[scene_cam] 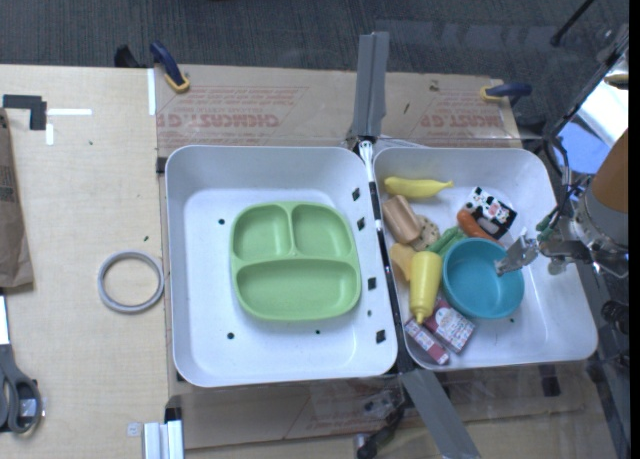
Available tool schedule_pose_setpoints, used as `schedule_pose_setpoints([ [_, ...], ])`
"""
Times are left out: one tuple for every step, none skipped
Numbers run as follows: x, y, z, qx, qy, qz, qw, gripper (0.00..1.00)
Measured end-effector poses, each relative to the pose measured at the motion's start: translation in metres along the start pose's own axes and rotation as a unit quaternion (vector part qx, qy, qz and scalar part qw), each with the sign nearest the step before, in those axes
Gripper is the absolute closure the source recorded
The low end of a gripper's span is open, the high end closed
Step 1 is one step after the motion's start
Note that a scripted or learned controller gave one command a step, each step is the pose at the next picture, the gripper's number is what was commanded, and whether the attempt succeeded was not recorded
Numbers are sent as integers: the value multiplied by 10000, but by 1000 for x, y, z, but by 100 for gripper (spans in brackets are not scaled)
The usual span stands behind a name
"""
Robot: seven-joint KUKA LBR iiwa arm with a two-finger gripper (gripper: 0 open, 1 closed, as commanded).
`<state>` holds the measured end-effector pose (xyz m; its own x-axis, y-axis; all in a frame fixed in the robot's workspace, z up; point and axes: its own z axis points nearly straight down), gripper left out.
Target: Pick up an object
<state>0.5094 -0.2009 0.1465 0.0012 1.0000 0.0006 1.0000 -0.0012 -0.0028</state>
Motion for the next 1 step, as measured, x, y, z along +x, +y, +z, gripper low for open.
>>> schedule_pose_setpoints([
  [1, 105, -15, -11, -7, -685, 9976, 0],
])
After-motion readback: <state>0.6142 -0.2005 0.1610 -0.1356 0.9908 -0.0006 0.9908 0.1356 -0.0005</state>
